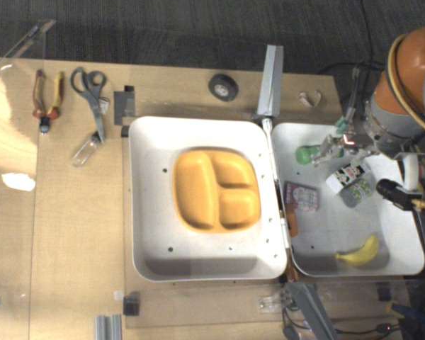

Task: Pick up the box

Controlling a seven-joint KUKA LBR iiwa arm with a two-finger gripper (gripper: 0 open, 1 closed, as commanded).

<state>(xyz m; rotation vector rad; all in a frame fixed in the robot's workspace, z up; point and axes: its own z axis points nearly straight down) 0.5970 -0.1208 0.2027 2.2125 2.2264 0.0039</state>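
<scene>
Overhead, we see the gripper (348, 142) above the right bin (404, 257), near the box (344, 176). We cannot tell its grip. Nearby lies a banana (359, 251).

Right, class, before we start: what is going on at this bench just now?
A grey robot arm with an orange band reaches in from the right over the right-hand white bin. Its tool hangs above the far end of that bin, beside a green object and near a small box; nothing can be seen gripped. A banana and a flat packet also lie there. The left bin holds a yellow divided tray.
</scene>
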